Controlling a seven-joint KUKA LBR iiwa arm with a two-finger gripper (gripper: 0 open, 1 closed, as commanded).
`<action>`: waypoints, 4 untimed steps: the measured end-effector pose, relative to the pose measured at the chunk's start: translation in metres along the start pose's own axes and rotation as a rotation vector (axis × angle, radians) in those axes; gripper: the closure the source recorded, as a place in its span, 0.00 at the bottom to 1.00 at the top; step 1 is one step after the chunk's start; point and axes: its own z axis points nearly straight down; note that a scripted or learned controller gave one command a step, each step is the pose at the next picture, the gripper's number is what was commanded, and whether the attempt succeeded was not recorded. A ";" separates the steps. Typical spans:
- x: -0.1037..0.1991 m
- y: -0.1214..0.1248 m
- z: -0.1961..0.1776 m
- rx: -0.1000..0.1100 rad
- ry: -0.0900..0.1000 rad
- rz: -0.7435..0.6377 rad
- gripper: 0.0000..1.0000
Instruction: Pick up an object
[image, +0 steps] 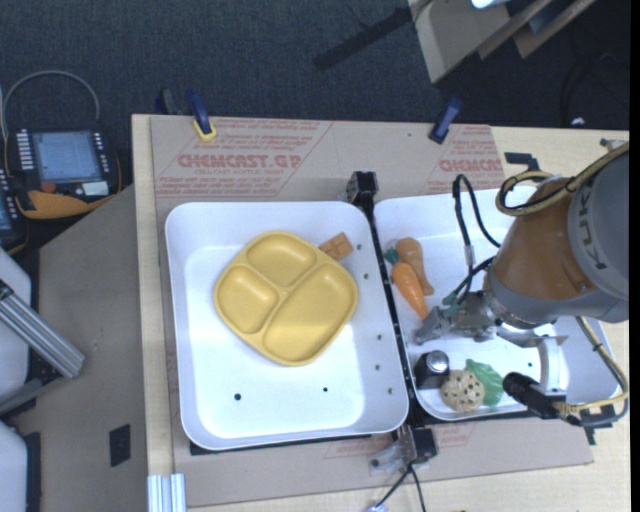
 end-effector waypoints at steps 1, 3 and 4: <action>0.001 0.003 -0.013 -0.010 0.001 -0.001 1.00; 0.001 -0.004 -0.119 -0.007 -0.002 -0.004 1.00; 0.001 -0.003 -0.148 -0.005 -0.002 -0.004 1.00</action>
